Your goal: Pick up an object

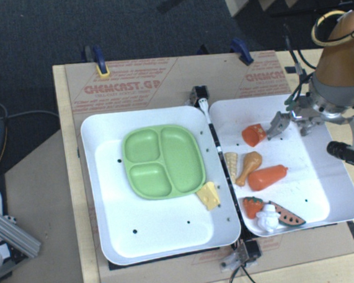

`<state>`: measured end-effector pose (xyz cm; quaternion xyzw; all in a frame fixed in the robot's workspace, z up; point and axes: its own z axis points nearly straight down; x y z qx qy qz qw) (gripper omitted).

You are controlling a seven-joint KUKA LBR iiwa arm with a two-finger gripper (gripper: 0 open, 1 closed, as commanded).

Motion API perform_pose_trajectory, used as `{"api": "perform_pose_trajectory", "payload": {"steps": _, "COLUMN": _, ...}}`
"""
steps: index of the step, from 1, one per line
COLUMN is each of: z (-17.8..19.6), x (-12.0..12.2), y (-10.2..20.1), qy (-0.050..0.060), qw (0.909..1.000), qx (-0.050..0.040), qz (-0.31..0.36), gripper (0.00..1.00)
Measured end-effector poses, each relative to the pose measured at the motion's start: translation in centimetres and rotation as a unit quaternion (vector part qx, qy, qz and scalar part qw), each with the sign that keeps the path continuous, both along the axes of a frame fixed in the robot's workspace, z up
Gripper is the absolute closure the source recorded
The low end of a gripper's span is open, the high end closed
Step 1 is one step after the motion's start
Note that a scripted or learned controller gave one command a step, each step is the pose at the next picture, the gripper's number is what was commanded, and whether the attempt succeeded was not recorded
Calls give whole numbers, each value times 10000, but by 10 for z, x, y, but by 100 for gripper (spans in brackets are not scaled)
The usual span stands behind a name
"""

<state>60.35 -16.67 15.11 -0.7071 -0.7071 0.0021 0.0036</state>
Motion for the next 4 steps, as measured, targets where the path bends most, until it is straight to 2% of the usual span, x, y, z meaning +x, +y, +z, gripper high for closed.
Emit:
{"api": "perform_pose_trajectory", "payload": {"steps": 1, "z": -62, "x": -7, "y": -1, "qy": 2, "qw": 10000, "qx": 2, "qz": 0, "gripper": 0}}
{"api": "perform_pose_trajectory", "payload": {"steps": 2, "z": -67, "x": -7, "y": -1, "qy": -23, "qw": 10000, "qx": -4, "qz": -2, "gripper": 0}}
{"api": "perform_pose_trajectory", "payload": {"steps": 3, "z": -55, "x": -7, "y": -2, "qy": -42, "qw": 10000, "qx": -9, "qz": -7, "gripper": 100}}
{"api": "perform_pose_trajectory", "payload": {"steps": 4, "z": 5, "x": -14, "y": -3, "qy": -71, "qw": 10000, "qx": -23, "qz": -7, "gripper": 100}}
